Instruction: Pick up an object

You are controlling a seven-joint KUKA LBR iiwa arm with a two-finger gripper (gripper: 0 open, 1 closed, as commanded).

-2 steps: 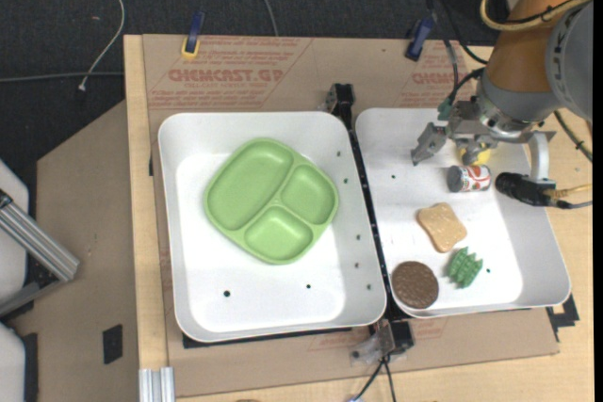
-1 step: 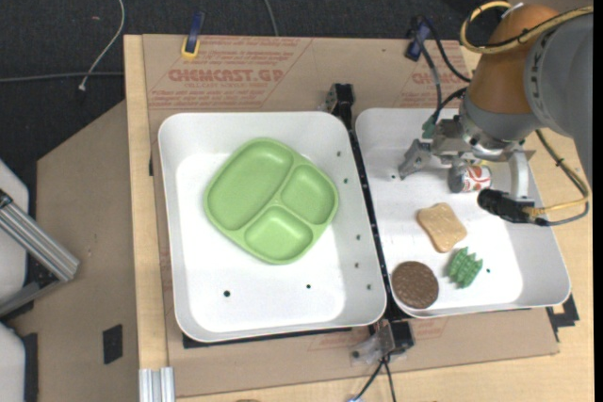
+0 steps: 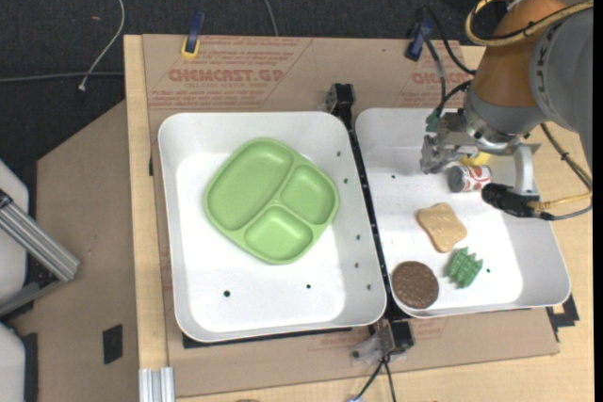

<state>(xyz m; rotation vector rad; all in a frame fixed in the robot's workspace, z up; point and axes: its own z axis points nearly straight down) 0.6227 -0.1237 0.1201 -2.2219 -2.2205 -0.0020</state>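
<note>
Down in the far half of the right bin [image 3: 391,146] sits the tool [image 3: 441,160], hanging from the grey arm [image 3: 570,71] with its orange band, which reaches in from the right side of the view. Seen from above, the wrist covers much of the tool, so I cannot tell whether it is spread or pressed together, and nothing can be seen pinched in it. Just beside it, on the side toward the bin's right wall, lies a small can [image 3: 468,176] with red and white on it, tipped on its side; whether the tool touches it I cannot tell. Nearer the camera, in the middle of the same bin, a slice of bread [image 3: 441,226] lies flat, apart from the can. Nearer still, a small green toy [image 3: 464,266] with a jagged outline rests toward the front right, and a round brown disc [image 3: 415,284] lies at the front left corner, close against the rim. In the left bin [image 3: 188,278] a light green divided plate [image 3: 271,200] with three compartments lies flat near the middle, turned at an angle to the walls. Both bins stand side by side on a cardboard-covered worktop [image 3: 236,71], with two blue clamps [image 3: 195,31] gripping its far edge.
</note>
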